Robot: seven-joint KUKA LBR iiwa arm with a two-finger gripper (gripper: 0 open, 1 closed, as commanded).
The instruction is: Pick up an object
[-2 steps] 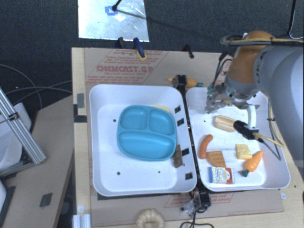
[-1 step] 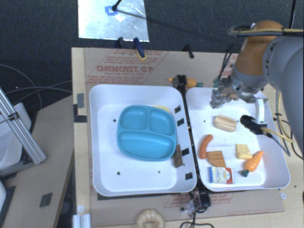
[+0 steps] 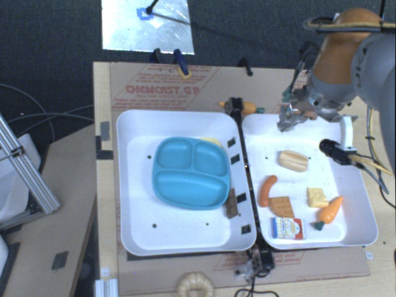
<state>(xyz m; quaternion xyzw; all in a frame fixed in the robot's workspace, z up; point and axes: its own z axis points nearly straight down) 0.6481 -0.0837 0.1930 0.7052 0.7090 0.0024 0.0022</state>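
The right bin (image 3: 365, 218) holds several toy foods: a tan bread roll (image 3: 293, 160), an orange sausage (image 3: 267, 190), a brown cracker (image 3: 281, 206), a yellow cheese block (image 3: 317, 197), a carrot (image 3: 330, 210) and a small red-and-blue packet (image 3: 287, 228). My gripper (image 3: 287, 122) hangs over the bin's far left corner, above and behind the bread roll, with nothing visibly between its fingers. The view is too coarse to show the finger gap.
The left bin (image 3: 133, 184) carries a blue divided tray (image 3: 190, 172), with a yellow item peeking out behind it and a small brown piece (image 3: 232, 206) at its right. A black divider with clips (image 3: 242, 166) runs between the bins. Cables trail at the right.
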